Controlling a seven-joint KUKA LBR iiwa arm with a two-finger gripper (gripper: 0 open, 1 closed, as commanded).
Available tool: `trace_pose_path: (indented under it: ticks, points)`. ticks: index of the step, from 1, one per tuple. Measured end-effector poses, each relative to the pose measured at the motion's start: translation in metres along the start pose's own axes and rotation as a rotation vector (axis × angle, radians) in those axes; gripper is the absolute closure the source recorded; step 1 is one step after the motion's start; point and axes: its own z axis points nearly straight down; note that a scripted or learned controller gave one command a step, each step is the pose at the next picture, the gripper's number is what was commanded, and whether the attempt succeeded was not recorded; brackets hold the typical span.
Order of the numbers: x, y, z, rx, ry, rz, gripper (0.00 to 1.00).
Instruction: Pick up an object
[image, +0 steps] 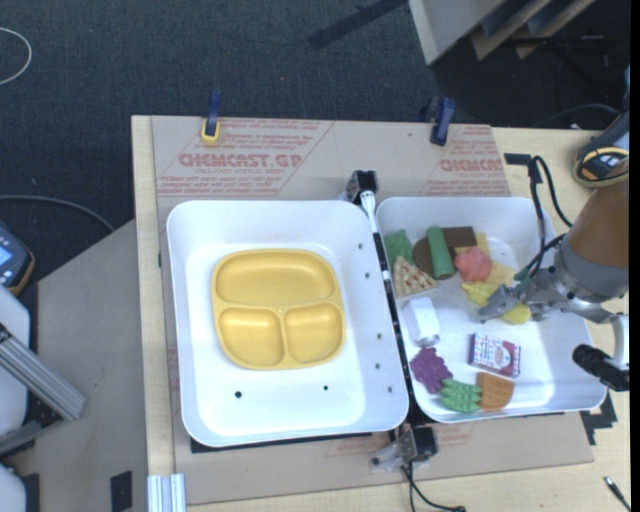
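Green toy (460, 396) and orange cracker (495, 390) sit well below claw (497, 305). Claw low in right bin (560, 400). Yellow toy (516, 314) just beside claw tip, toward arm. Open or closed: cannot tell.

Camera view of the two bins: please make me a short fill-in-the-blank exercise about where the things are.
1. The yellow divided plate lies in the ____ bin.
2. The plate has ____ compartments.
3. The pincer is over the ____ bin, near a yellow toy.
4. The purple grapes lie in the same bin as the ____ box with red print.

Missing words: left; three; right; white
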Motion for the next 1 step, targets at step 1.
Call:
trace_pose_path:
  ticks: [1]
  points:
    - [-0.0005,0.0006,-0.0112,-0.003,-0.002,0.0,1.0]
